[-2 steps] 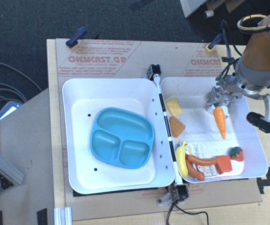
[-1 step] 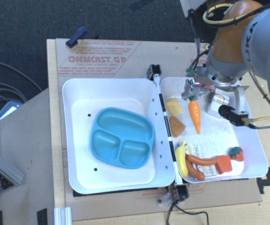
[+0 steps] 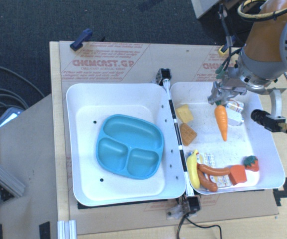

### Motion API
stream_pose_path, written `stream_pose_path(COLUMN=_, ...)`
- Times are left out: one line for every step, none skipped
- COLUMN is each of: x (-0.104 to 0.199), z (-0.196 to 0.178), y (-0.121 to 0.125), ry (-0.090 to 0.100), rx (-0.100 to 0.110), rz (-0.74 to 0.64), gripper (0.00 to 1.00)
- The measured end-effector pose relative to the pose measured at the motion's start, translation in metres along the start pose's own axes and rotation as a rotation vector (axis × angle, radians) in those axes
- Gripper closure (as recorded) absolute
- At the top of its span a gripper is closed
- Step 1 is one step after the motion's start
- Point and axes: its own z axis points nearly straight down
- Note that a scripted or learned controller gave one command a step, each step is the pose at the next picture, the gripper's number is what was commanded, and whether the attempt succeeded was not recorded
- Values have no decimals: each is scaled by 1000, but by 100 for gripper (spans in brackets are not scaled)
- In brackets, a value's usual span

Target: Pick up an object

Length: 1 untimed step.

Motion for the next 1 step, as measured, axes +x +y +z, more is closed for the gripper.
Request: stream_pose_path(x=41, z=15, y=-53, ry=2, rx=3, rz=-1, gripper=100)
